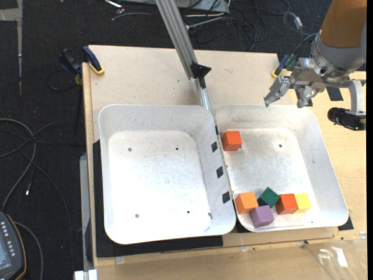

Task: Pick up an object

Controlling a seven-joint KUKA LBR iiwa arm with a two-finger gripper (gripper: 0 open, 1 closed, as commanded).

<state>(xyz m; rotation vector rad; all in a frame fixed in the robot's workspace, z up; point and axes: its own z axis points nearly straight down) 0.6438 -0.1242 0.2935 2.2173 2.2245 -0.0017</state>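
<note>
The likeliest pick is the small orange foam-like cube (232,140), which sits alone on the floor of the right-hand shallow white plastic bin (326,174), close to that bin's left wall and toward its far end; nothing touches it, so, as I judge it, a straight descent could close on it without nudging a neighbour. The other blocks lie bunched along the near edge of the same bin, well apart from the lone cube: a second orange cube (246,201), a dark green cube (269,196) just behind and beside it, a purple cube (261,215) in front of both, then a red-orange cube (286,203) touching a yellow cube (302,201) on its right. Packed like this, they leave little room for fingers to slip between them, which makes the cluster the harder choice. The grey two-finger gripper (287,96) hangs beyond the far rim of the right-hand bin, up and to the right of the lone orange cube and clear of everything; its fingers look slightly spread and nothing is between them, so no grasp has been made yet. The left-hand shallow white bin (111,156) lies on the other side of the shared wall from the cube, on the pale wooden worktop (145,74).
</note>
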